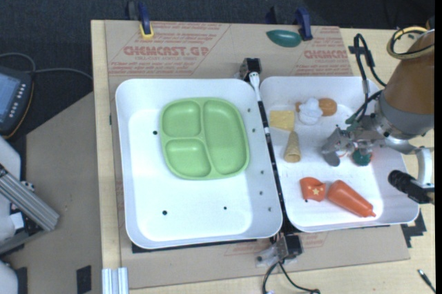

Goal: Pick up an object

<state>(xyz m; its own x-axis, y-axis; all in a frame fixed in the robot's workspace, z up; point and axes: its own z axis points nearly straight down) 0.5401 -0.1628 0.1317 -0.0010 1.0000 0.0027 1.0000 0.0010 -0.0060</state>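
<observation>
Item: gripper (343, 146), low in the right bin (394, 213); I cannot tell its fingers' state. Candidates: carrot (351, 197) at five o'clock, cone (293, 146) at nine. I judge approach step; next, descend and close.

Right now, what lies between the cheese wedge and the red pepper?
The ice cream cone lies between the cheese wedge and the red pepper, seen in the camera view.

Glossy plastic green tray (204, 137), brown cardboard bench (110, 65)
</observation>
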